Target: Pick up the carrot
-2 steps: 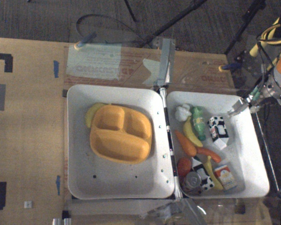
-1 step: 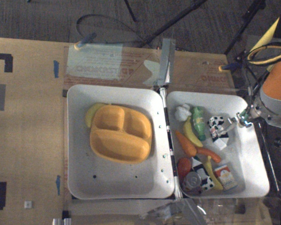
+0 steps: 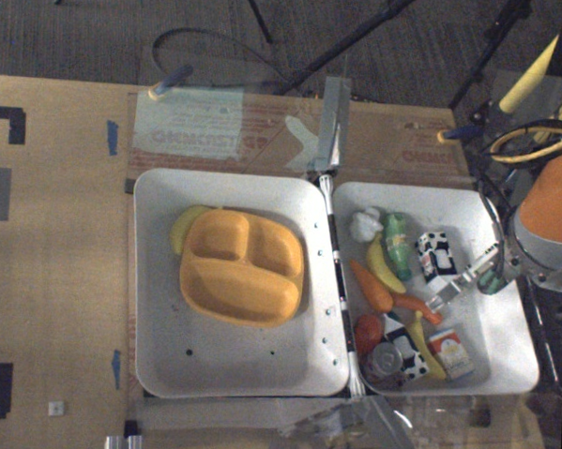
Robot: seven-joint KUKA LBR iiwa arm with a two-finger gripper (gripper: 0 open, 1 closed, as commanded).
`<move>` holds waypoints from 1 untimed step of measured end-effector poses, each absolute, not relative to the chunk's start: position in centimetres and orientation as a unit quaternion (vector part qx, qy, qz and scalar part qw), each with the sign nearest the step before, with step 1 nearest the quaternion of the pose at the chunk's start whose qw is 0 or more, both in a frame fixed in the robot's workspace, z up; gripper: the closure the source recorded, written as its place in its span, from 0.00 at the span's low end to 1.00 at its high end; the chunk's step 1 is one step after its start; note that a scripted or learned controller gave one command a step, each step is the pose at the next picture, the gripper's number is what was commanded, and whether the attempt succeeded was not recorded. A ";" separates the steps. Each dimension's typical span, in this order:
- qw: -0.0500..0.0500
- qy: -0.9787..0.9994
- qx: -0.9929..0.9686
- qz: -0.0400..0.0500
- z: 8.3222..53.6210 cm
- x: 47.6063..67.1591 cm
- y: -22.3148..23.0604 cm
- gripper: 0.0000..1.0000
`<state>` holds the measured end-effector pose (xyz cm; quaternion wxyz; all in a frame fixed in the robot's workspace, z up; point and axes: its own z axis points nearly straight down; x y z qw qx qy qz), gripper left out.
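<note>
Two white bins are seen; the tapered orange carrot [image 3: 373, 286] lies in the right one. The metal two-finger gripper [image 3: 449, 292], spread and empty, is poised beside it; descent is needed.

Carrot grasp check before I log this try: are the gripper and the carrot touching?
Cannot tell. In the camera view the gripper sits right by the carrot's thin end, too blurred to show contact or gap.

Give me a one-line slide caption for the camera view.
Gripper poised over the right bin, just right of the carrot; orange divided plate sits in the left bin.
</note>
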<state>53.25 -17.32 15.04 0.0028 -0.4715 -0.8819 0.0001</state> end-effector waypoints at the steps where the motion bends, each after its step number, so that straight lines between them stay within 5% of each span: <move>1: 0.003 -0.929 -0.371 0.000 11.7 55.3 -10.6 0.00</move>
